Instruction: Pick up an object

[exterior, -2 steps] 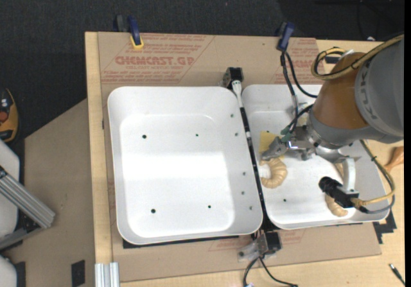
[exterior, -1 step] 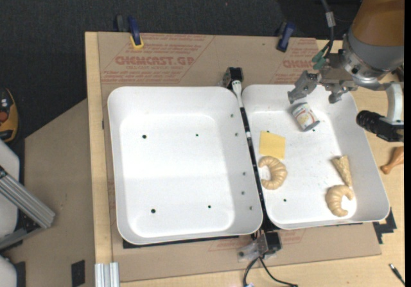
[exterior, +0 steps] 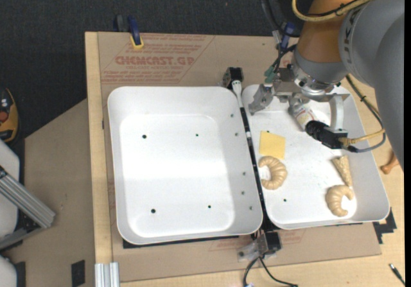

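While the end effector hangs over the right bin's far end, its grip state cannot be told. Nearby lie a yellow square, possibly cheese, and two croissants.

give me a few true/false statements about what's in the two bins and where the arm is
1. The yellow cheese slice lies in the right bin. True.
2. Two croissants lie in the left bin. False: the near croissant and the far croissant are both in the right bin.
3. The end effector is above the right bin's far end. True.
4. The cheese slice lies on top of a croissant. False: it lies just beyond the near croissant, flat on the bin floor.
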`<state>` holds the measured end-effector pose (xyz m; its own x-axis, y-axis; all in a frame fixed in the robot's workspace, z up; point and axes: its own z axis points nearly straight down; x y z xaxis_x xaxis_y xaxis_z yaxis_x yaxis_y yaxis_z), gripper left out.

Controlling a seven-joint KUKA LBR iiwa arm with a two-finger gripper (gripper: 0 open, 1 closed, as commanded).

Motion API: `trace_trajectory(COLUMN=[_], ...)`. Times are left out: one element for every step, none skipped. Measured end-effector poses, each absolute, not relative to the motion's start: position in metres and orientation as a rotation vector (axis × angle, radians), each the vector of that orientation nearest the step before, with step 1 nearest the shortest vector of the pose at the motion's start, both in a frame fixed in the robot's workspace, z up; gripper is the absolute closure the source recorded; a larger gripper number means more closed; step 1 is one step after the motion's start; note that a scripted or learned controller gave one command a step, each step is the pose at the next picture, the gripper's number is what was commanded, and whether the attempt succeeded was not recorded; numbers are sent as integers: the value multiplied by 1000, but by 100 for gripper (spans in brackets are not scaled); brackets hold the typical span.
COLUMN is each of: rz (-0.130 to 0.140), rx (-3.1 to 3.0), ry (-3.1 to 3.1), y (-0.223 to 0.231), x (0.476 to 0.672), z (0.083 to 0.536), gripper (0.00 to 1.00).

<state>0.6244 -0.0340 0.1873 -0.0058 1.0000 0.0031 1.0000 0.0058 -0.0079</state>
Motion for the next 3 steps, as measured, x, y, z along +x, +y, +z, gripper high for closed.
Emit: trace_trajectory(rz=[-26, -4, 14], rx=[-2226, -2223, -2205], ry=[-2239, -2228, -2221], y=[1, -1, 72], x=[653, 651, 620], z=[393, 393, 275], gripper=[0, 100, 100])
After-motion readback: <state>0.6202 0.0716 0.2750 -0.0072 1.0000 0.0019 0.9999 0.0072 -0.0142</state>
